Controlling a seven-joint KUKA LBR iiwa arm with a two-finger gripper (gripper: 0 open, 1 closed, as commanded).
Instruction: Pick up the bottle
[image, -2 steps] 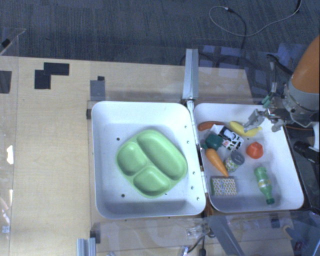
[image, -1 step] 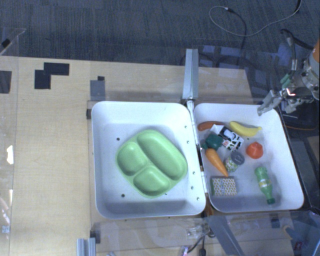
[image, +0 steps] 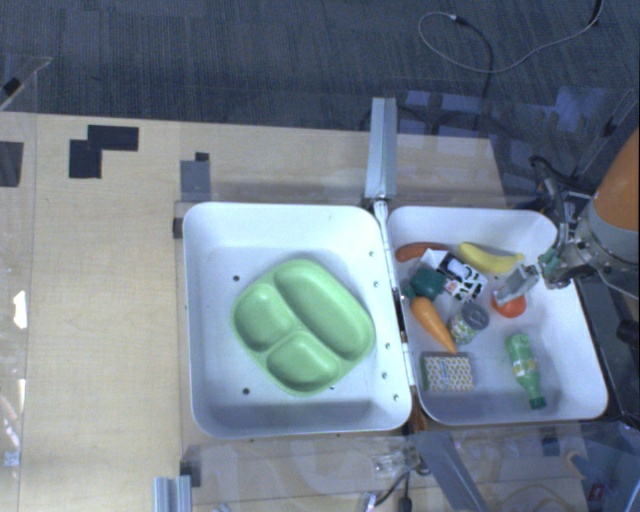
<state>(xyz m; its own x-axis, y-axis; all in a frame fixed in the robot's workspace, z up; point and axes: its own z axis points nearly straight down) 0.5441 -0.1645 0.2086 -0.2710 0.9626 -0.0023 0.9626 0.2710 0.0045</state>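
Observation:
The green plastic bottle (image: 523, 369) lies on its side in the right bin (image: 575, 400), near the front right corner, cap pointing toward the front. My gripper (image: 520, 284) reaches in from the right edge and hovers over the bin's right middle, just above a small red item (image: 511, 307). It is behind the bottle and apart from it, and nothing is visibly held.
The right bin also holds a banana (image: 490, 260), a carrot (image: 433, 321), a brown sausage (image: 418, 251), a black-and-white box (image: 459, 277), a small round jar (image: 468, 322) and a patterned pad (image: 448, 372). A green divided plate (image: 303, 325) lies in the left bin (image: 215, 400).

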